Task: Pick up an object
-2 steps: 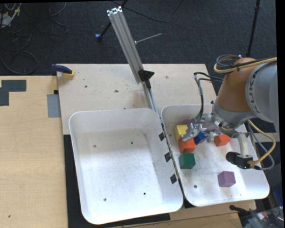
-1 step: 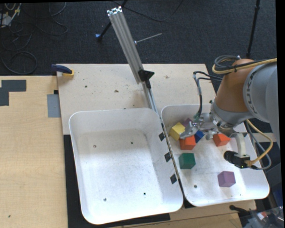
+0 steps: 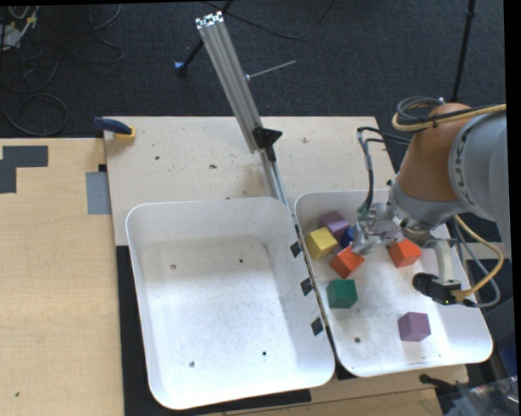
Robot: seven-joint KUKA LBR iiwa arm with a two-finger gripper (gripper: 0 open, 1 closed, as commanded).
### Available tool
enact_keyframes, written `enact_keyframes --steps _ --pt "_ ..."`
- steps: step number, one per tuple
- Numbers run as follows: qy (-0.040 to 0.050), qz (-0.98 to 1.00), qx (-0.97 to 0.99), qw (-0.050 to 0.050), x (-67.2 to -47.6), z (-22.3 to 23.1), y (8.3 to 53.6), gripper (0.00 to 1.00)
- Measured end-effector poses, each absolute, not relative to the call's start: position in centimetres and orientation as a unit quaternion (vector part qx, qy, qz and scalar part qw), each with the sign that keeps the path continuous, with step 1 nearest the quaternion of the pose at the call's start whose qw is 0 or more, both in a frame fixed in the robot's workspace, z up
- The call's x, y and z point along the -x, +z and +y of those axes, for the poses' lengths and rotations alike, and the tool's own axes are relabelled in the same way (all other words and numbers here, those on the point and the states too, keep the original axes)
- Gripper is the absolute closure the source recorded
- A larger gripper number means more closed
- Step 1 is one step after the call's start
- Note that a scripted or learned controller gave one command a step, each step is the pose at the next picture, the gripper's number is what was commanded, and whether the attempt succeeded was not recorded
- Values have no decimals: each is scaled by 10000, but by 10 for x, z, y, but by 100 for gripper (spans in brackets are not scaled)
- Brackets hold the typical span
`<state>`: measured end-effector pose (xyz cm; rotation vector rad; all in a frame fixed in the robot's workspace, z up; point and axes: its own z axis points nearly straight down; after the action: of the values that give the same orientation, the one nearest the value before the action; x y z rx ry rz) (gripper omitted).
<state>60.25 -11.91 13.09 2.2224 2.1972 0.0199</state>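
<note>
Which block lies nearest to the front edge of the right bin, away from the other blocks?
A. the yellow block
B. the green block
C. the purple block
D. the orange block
C. A purple block sits alone in the lower part of the right bin, while the green block, the yellow block and the orange blocks lie farther up, near the gripper.

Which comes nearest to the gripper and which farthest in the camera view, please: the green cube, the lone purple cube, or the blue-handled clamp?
Measured from the gripper:
1. Green cube, right bin, just below-left.
2. Lone purple cube, right bin's near end.
3. Blue-handled clamp, bench's far left corner.
</note>
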Motion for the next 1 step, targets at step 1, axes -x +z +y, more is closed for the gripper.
enact_keyframes --steps 1 --pt "8 7071 -7071 14 -603 -121 194 100"
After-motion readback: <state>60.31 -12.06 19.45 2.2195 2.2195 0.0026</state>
